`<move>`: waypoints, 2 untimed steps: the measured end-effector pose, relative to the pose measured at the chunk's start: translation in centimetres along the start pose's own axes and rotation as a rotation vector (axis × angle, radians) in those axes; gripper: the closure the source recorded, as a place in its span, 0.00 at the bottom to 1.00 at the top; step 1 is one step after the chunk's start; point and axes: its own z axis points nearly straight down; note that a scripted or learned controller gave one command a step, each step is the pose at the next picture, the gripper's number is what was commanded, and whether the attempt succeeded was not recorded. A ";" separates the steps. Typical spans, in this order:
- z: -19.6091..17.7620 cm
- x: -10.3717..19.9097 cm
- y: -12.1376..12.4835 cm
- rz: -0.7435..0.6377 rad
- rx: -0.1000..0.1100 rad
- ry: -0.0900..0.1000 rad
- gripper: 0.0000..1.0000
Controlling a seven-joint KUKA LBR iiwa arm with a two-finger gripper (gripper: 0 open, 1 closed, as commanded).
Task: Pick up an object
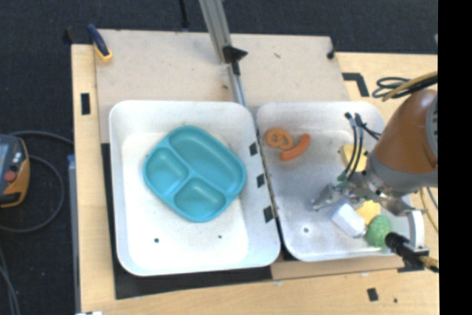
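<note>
Far left of the gripper, a teal divided plate; up-left, an orange hot-dog toy; just right, white block, yellow piece, green ball, clustered against the bin wall — likeliest targets, finger state impossible to tell.

The arm is a rounded, bulky body with a broad orange band over a grey wrist section. Black and yellow-green cables run along its side, and the gripper is slim bare metal.
</note>
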 end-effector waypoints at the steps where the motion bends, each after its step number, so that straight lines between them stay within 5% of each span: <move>1: 1.1 -0.1 0.1 -0.001 -0.003 -0.001 0.00; 2: -0.2 -0.3 0.2 0.004 -0.009 -0.003 1.00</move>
